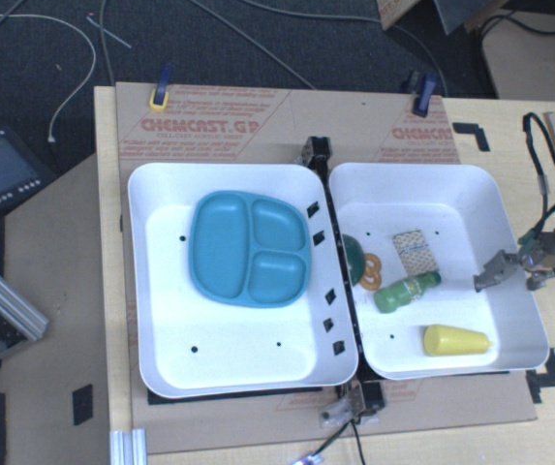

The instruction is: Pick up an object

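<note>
The right bin [471,187] holds several small objects. A green bottle [405,292] lies on its side near the middle, with an orange pretzel-shaped piece [370,271] just left of it. Above the bottle is a checkered packet [414,251]. A yellow cone-like object [455,339] lies near the front wall. A dark green round thing [353,256] rests against the left wall. My gripper [506,268] sits low at the bin's right wall, apart from all of these, and nothing shows in its grasp.
The left bin [161,289] holds a blue divided plate [250,248]. A black divider with clips [333,289] runs between the bins. Cables [548,163] hang at the bench's right side, and blue clamps [423,93] hold the cardboard at the back.
</note>
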Tool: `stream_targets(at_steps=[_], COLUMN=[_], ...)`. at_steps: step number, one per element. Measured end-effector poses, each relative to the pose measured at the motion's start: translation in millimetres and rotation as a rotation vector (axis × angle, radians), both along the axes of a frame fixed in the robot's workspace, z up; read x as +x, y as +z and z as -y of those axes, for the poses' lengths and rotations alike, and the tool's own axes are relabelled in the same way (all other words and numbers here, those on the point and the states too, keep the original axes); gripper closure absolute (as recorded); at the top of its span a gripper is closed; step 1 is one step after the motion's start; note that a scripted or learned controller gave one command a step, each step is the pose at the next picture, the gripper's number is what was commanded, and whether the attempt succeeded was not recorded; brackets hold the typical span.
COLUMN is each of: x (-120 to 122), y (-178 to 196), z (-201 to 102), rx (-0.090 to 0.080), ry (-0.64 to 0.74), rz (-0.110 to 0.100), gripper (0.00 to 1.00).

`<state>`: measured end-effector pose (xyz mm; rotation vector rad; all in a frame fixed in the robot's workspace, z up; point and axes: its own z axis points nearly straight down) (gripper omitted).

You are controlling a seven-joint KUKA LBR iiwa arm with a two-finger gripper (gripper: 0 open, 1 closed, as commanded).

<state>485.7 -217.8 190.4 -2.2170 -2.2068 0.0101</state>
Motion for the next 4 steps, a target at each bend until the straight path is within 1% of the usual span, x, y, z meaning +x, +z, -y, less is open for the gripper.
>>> stream_targets(at_steps=[1, 2, 3, 4], x=[3.5, 4.6, 5.3, 5.7], y=[6.6, -56.3, -107.5, -94.9], z=[-0.6, 1.5, -1.8, -0.4], rx=[-0.004, -0.001, 0.004, 0.000], ry=[0.005, 0.004, 0.008, 0.007], rz=[0.013, 0.008, 0.010, 0.013], gripper=[0.00, 0.00, 0.00, 1.00])
